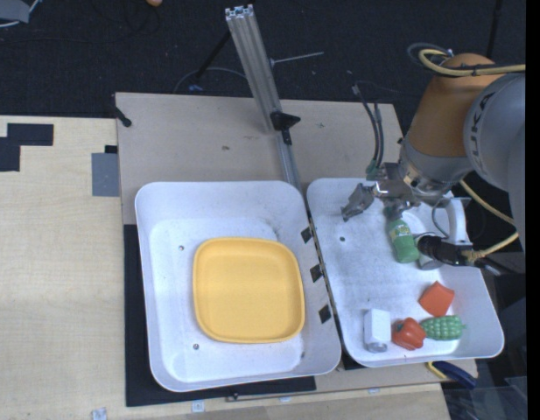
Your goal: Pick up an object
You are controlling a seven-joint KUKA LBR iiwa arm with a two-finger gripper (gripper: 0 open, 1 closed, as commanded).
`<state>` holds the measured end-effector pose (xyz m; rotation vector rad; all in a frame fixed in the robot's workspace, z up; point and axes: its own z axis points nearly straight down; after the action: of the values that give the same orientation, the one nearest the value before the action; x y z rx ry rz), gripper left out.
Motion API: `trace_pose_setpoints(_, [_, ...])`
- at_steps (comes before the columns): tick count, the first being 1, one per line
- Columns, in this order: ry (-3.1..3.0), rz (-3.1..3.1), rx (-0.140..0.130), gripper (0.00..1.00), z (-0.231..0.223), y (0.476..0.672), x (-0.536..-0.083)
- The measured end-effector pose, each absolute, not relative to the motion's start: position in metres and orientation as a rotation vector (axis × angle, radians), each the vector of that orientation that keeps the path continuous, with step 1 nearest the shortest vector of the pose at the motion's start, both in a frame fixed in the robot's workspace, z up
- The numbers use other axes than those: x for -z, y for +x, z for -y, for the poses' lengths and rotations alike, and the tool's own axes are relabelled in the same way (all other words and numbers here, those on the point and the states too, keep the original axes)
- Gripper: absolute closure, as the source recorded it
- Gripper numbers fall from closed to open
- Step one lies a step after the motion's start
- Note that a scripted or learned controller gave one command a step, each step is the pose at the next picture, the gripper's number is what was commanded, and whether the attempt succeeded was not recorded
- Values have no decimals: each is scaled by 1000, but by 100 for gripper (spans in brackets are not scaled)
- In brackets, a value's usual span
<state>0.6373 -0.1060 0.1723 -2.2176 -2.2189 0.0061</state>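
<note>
Figure: the grey arm, seen by an observer at the bench, reaches in over the right-hand bin (357, 261). Its pincer (379, 198) hangs above the bin's far end with two dark fingers spread apart and nothing between them, a stance that suits a descent not yet made. Just beside the pincer, towards the near edge, a green bottle (403, 241) lies on the bin floor; being the closest item, it is the likeliest target. Farther towards the near rim, well apart from the pincer, sit an orange-red block (437, 298), a green knobbly toy (442, 327), a red pepper-like piece (409, 333) and a small white box (375, 329), clustered in the corner, where the walls would crowd a grasp. To the pincer's far side, in the left bin (164, 208), rests a yellow plate (248, 289), flat and hard to pinch.
</note>
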Motion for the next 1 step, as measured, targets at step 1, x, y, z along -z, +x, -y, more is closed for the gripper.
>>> trace_pose_setpoints(1, [-2218,2220,-5,0,101,645,-119])
